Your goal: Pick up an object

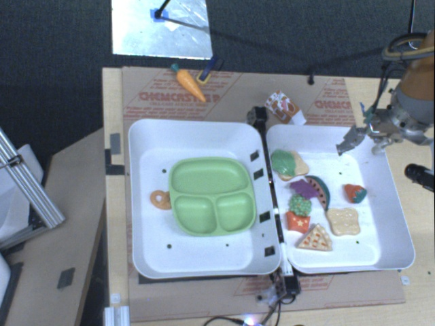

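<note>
The gripper (355, 141) hung over the right bin's (391, 182) far edge; its state could not be told. The strawberry (354, 193) lay near that bin's right wall, apart from the other toys. It looked light, rigid and slippery, best pinched across its middle.

Brightness: even and moderately bright over the bench; the dark backdrop at 12 o'clock stays nearly black.
Glare: the two white bins (204, 131) are close to washed out, and the foil sheet (160, 17) at 11 o'clock shows pale, mottled reflections.
Shadows: soft and short; a faint one hugs the green tray (211, 195), another lies under the gripper (357, 140) at 3 o'clock.
Light source: seems overhead and diffuse; exact direction cannot be told.
Sharpness: generally soft and low in resolution; small toy foods lack fine detail.
Edges: the arm at 3 o'clock looks slightly smeared.
</note>
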### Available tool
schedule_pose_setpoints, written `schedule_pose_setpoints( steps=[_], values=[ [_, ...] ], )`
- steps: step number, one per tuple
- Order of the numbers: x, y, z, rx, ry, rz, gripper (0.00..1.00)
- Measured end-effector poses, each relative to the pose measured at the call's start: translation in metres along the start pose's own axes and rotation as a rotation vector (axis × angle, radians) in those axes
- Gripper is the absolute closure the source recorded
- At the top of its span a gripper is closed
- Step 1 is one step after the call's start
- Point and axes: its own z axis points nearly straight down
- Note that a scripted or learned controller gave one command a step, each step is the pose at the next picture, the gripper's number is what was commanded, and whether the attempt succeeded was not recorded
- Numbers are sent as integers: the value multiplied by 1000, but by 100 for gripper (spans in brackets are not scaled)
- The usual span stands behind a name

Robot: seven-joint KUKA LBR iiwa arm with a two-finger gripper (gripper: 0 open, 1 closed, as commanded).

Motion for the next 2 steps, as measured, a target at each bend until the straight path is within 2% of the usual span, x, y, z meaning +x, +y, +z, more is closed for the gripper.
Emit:
schedule_pose_setpoints(
  steps=[1, 2],
  values=[
    [1, 3, -8, -12, -2, -3, 0],
    [-7, 3, 51, -10, -2, 0, 0]
  ],
)
